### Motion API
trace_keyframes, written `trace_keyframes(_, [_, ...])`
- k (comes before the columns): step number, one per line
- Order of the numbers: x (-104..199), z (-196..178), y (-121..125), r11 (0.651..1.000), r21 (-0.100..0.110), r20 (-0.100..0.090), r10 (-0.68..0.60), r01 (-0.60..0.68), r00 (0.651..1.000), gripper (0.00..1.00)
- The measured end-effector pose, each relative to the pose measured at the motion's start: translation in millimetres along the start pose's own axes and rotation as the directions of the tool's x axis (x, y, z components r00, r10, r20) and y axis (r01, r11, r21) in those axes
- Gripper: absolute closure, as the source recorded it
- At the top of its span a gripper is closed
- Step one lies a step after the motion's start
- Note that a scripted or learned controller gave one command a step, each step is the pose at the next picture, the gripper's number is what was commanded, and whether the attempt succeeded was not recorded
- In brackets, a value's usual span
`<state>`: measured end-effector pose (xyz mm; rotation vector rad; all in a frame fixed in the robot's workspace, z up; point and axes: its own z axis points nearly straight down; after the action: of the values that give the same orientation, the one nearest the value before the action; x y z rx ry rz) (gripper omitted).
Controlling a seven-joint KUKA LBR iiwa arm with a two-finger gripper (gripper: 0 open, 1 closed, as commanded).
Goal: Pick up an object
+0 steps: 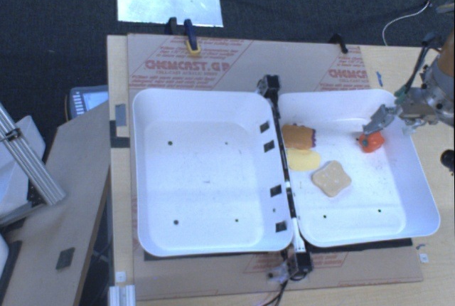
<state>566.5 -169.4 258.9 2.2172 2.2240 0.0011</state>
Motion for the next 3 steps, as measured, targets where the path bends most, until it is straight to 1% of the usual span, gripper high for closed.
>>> trace_keyframes(1, [0, -11, 1, 1.000, -0.003, 0.000, -0.003, 0.003, 1.000, 1.00])
trace_keyframes(2, [57, -149, -5, 1.000, -0.018, 0.001, -0.008, 0.008, 1.000, 1.00])
trace_keyframes(3, [171, -165, 8, 1.000, -0.004, -0.003, -0.013, 0.013, 1.000, 1.00])
